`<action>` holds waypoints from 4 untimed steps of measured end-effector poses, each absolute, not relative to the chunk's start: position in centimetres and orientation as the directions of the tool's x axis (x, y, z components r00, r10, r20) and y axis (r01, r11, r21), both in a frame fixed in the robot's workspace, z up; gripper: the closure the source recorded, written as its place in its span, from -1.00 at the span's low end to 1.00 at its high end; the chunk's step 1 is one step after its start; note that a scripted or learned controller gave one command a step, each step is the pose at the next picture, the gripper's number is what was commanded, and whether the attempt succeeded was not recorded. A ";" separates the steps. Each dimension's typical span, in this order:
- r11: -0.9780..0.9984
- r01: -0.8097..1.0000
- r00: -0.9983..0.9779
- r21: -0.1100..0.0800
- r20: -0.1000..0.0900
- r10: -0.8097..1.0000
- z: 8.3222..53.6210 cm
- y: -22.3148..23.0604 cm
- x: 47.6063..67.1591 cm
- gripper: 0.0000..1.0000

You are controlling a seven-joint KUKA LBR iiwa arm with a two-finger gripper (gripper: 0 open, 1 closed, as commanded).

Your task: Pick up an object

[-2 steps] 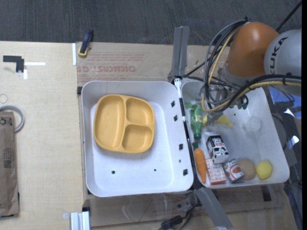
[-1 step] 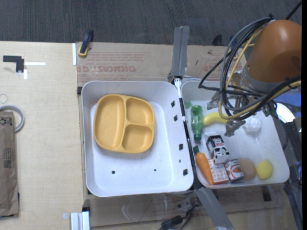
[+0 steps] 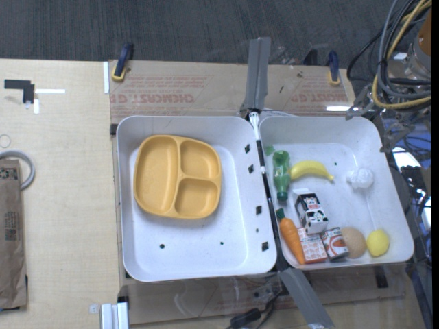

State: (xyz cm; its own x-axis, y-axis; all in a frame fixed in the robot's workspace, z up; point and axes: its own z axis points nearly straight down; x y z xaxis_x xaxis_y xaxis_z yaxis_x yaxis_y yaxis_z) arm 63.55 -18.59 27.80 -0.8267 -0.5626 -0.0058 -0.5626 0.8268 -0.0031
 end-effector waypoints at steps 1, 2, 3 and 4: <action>0.738 -0.675 -0.738 -0.002 -0.004 -0.675 35.1 -15.8 58.7 -1.00; 0.787 -0.617 -0.787 -0.002 -0.004 -0.617 36.7 -20.2 57.1 -1.00; 0.770 -0.638 -0.770 -0.001 -0.004 -0.638 31.6 -21.5 60.8 -1.00; 0.700 -0.714 -0.700 0.000 -0.004 -0.714 20.1 -16.9 64.0 -1.00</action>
